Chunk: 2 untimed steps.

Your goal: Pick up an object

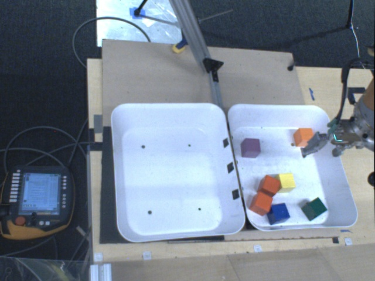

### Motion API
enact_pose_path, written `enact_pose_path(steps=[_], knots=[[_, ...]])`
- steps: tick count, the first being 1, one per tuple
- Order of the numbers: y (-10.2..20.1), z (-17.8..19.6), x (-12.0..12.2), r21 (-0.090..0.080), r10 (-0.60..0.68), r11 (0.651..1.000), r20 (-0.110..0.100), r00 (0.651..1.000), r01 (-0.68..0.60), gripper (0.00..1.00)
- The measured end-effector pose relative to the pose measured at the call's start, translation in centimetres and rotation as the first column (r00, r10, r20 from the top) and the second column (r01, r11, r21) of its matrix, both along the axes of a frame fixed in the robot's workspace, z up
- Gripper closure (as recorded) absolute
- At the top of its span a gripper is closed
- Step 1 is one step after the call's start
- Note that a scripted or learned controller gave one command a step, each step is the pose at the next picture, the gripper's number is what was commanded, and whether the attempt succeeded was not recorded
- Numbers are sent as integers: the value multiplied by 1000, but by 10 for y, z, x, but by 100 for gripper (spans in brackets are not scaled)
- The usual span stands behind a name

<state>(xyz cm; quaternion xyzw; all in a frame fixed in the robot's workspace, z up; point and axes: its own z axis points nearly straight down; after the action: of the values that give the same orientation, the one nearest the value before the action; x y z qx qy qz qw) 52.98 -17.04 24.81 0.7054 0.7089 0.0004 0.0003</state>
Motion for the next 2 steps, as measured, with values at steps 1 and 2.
enact_pose_path(steps=[1, 2], knots=[[0, 0, 0, 0, -1, 1000, 1, 1000, 1, 0], [4, -59, -6, 1, -3, 1000, -4, 1000, 3, 0]])
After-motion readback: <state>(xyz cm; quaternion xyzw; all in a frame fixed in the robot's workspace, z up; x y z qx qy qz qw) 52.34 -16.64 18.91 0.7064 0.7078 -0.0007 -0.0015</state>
